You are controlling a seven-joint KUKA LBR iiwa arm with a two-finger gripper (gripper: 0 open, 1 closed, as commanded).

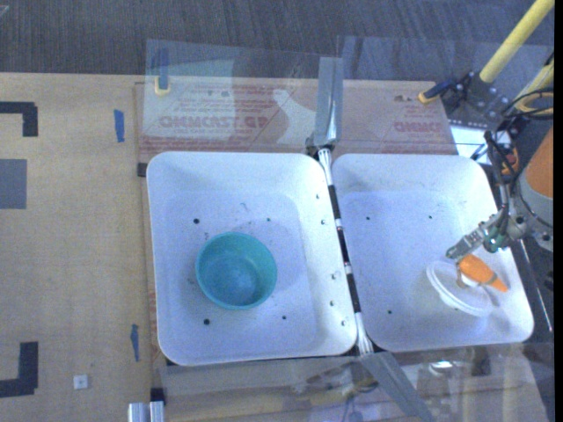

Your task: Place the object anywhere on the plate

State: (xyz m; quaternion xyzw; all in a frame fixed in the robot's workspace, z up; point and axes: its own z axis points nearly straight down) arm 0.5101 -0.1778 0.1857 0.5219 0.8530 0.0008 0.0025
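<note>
Grey carpet runs across the top of your view, and below it lies the pale wooden bench (70,262) with black tape marks and small blue tape strips at its left side; two shallow white bins sit side by side on it, with clear panels standing behind them over printed cardboard.

You will find a teal bowl (236,270) in the left bin (176,192), upright, resting toward the lower middle of the floor and well apart from the walls; a few small dark specks dot the floor around it.

Look to the right bin (396,200); a clear or white plate (457,291) lies on its floor near the lower right corner, faint against the white; an orange object (482,272) lies at the plate's upper right part, seemingly on it, though you cannot quite tell whether it rests fully inside the rim.

Your arm enters from the right, its orange band (538,161) showing at the edge above the wrist; the gripper (486,240) hangs just above and beside the orange object, tilted toward the lower left; whether it is spread or closed cannot be told at this size, nor whether it touches the object.

Yellow rods (519,29) and dark cabling lie beyond the bin at the upper right.
</note>
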